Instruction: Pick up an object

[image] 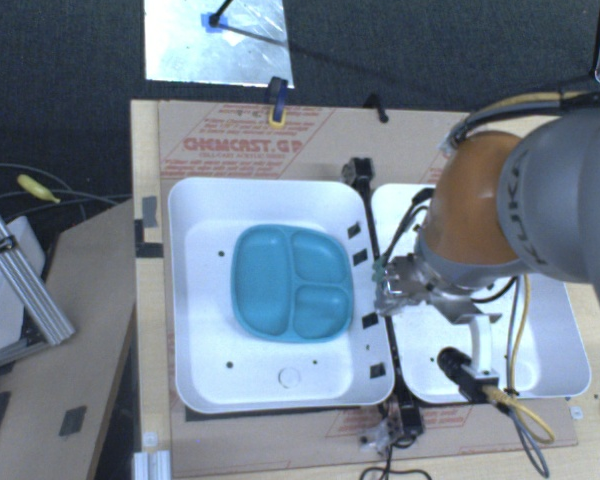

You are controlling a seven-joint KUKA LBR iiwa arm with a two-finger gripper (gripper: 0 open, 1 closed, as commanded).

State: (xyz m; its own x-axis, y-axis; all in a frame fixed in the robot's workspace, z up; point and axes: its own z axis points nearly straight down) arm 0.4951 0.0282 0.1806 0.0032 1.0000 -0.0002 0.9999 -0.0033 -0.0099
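gripper [388, 290] at bins' divider, blue plate [291, 282] just left

Arm [570, 183]: one, grey, entering from the right and bent downward over the right bin [565, 368], its large links covering most of that bin's upper half. Orange band [470, 203]: broad, above the wrist, over the bin's upper left part. Wrist: grey and black, pointing down toward the bin's left wall. Gripper [385, 293]: low at that left wall, near its midpoint; small metal parts visible, fine detail unclear. Cables: yellow and black, looping from the wrist toward the bin's lower edge.
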